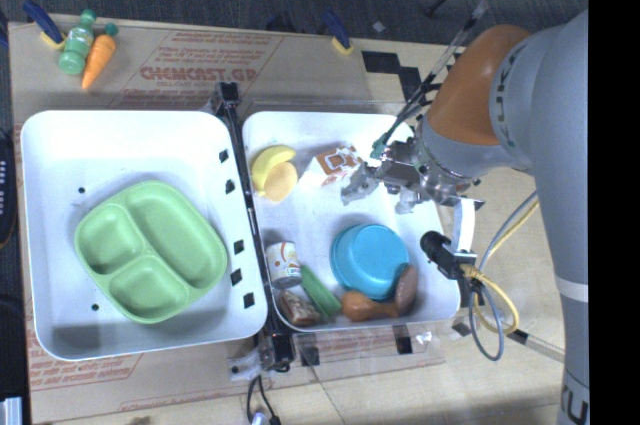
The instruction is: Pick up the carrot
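Observation:
An orange carrot [97, 60] with a green top lies on the cardboard at the far left, outside both bins and next to a green toy bottle [75, 48]. My gripper [382, 181] hangs over the right bin [300, 128], above and slightly left of a blue bowl [370, 258], far from that carrot. An orange-brown tapered item [365, 305] lies at the right bin's front edge below the bowl; what it is I cannot tell.
The right bin also holds a yellow fruit [273, 170], a small orange-white packet [337, 160], a can [284, 263], a green item [320, 293] and a reddish-brown item [405, 286]. A green divided plate [150, 248] lies in the left bin [50, 138]. Cables [490, 313] trail at the right.

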